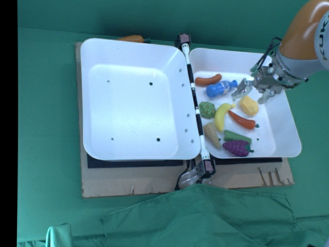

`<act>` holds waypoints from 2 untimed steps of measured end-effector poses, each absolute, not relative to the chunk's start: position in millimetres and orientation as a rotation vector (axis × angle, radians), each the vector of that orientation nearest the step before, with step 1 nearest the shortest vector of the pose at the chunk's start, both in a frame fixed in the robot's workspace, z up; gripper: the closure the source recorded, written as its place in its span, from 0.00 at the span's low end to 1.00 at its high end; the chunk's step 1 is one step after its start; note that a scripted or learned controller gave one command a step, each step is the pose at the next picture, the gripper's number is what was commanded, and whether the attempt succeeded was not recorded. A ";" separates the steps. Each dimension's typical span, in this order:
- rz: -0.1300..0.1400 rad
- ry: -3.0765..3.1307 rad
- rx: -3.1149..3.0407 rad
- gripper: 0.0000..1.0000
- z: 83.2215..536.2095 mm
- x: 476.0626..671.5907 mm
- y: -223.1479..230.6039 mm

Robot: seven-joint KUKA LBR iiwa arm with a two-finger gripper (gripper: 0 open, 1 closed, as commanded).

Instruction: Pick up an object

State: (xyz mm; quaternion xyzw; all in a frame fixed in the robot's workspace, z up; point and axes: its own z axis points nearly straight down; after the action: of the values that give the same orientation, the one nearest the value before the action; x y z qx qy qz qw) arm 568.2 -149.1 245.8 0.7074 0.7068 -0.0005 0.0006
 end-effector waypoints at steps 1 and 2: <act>-0.003 2.216 2.227 0.00 240.5 531.1 -144.8; 0.005 2.207 2.224 1.00 253.2 533.3 -146.2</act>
State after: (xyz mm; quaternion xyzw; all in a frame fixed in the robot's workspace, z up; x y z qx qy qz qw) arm 533.3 -146.2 253.2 0.7097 0.7045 0.0015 0.0041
